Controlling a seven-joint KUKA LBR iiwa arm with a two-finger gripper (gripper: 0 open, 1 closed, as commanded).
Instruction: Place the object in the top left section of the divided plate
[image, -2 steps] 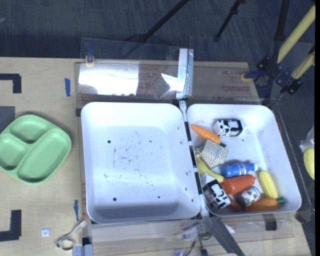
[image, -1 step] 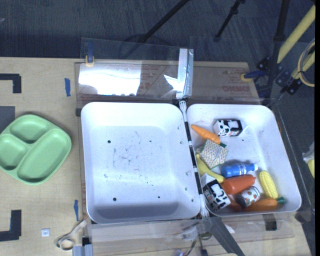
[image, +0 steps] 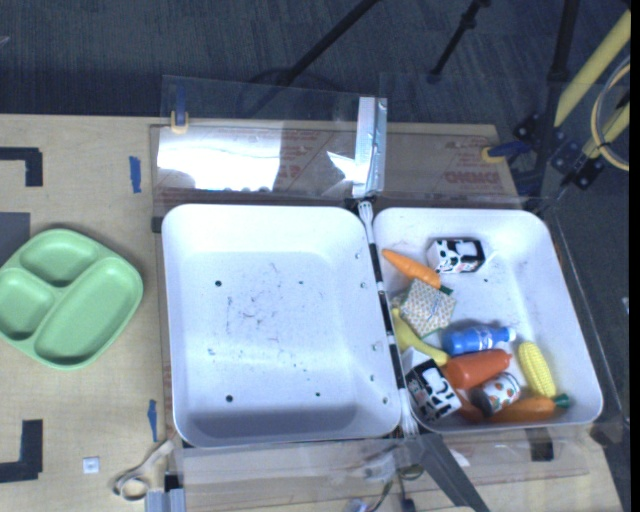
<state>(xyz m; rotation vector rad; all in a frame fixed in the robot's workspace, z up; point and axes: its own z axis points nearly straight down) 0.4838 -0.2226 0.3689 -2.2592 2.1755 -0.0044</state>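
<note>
I cannot tell if the gripper is gripping or let go; the wooden bench (image: 80, 150) stands on dark floor; a shiny clear sheet (image: 265, 150) at the far side is hard to see through; the green divided plate (image: 70, 298) sits far left; the left bin (image: 265, 222) is beside it; the right bin (image: 575, 330) holds a carrot (image: 410, 266), blue bottle (image: 478, 339), corn (image: 538, 368) and other toys.

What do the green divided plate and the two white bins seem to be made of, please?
The divided plate looks like moulded plastic with a matte to satin finish: uniform green, soft rounded ridges, faint sheen. The left bin and right bin look like thin formed plastic, smooth white with rounded corners; the left one's floor shows scuffs and small dark spots, perhaps holes.
</note>
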